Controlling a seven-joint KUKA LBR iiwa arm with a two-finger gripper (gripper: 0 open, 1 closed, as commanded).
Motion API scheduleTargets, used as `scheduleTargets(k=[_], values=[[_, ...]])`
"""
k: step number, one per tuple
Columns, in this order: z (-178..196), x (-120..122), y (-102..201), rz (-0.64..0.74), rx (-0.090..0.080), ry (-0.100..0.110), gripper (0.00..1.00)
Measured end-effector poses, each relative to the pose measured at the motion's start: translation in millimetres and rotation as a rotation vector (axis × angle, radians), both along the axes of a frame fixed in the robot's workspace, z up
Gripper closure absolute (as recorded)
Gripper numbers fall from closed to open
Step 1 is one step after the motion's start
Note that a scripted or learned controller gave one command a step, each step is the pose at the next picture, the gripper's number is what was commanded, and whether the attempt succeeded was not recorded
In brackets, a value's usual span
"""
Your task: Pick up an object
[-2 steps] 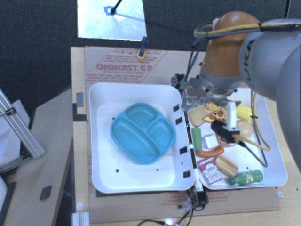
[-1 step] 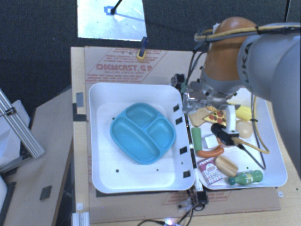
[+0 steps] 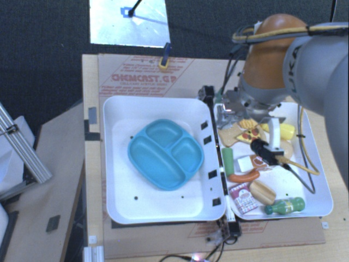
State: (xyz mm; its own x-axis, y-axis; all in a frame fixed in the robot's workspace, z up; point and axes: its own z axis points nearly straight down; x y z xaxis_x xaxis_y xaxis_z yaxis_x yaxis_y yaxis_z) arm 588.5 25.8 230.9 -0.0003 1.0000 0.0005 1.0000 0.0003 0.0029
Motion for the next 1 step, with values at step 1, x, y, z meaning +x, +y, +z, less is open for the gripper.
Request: scheduleTargets(k=[1], values=[[-14.5, -1.2, 2.3, -0.001, -0.001, 0.003, 1.00]])
